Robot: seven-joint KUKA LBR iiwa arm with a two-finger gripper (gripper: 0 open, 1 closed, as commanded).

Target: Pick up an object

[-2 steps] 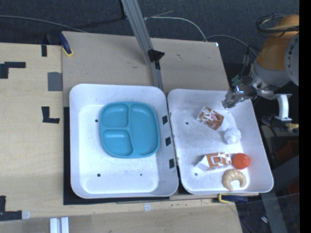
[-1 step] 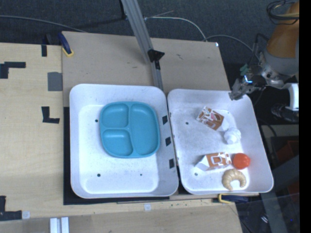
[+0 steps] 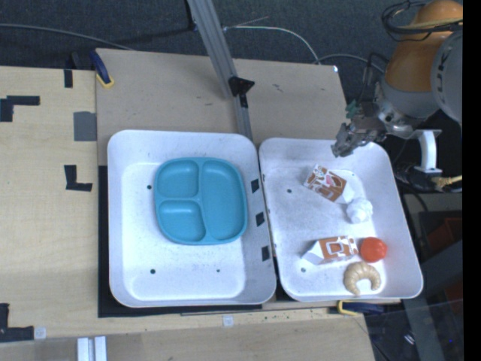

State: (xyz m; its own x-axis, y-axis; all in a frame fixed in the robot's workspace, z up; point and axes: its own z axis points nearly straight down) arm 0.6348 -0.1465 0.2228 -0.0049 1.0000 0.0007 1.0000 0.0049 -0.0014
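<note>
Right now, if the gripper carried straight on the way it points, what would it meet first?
Probably the upper carton, just below-left of the gripper in the right bin; depth is unclear from this slanted view.

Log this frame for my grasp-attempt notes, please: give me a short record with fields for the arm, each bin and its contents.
arm: gripper over the far edge of the right bin, nothing seen held
left bin: blue divided plate
right bin, far half: carton, white ball beside it
right bin, near half: second carton, red ball, croissant
task state: no object picked up yet
</note>
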